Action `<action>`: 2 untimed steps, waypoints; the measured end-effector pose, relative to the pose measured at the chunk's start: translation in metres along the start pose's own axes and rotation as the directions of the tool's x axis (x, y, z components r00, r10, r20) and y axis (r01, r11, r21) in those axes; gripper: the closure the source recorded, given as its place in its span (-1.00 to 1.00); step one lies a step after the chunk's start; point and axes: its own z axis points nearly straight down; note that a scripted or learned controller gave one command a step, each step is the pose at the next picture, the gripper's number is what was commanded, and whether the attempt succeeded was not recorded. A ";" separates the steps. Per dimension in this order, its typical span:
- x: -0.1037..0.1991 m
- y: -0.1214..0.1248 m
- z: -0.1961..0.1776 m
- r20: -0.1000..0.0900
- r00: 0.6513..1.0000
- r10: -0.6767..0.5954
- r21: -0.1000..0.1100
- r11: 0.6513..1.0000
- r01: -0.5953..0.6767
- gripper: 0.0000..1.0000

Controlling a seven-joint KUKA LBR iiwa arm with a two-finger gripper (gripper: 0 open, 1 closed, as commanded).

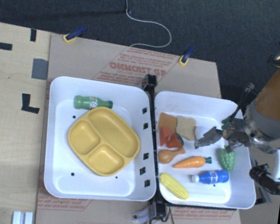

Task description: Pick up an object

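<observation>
My gripper [220, 139] hangs over the right bin [203, 106], its two dark fingers spread apart with nothing between them. One finger [207, 138] points toward the bread slice [185, 127]. Just below the other finger lies a green bumpy vegetable [227, 160]. Under the gripper sit an orange carrot [191, 162] and a blue bottle [212, 177]. To the left lie a brown slab [167, 122], a red pepper-like piece [169, 138] and a tan pear-like piece [168, 154]. A corn cob [173, 185] lies at the bin's front.
The left bin [58, 123] holds a yellow divided plate [104, 140] and a green bottle [92, 103] lying on its side. A black divider [149, 131] runs between the bins. A white cable [142, 18] trails at the back.
</observation>
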 end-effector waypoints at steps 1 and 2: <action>0.000 0.002 -0.004 0.002 1.000 -0.003 -0.009 1.000 0.003 -1.00; 0.005 0.000 0.061 0.000 1.000 -0.003 -0.002 1.000 0.003 -1.00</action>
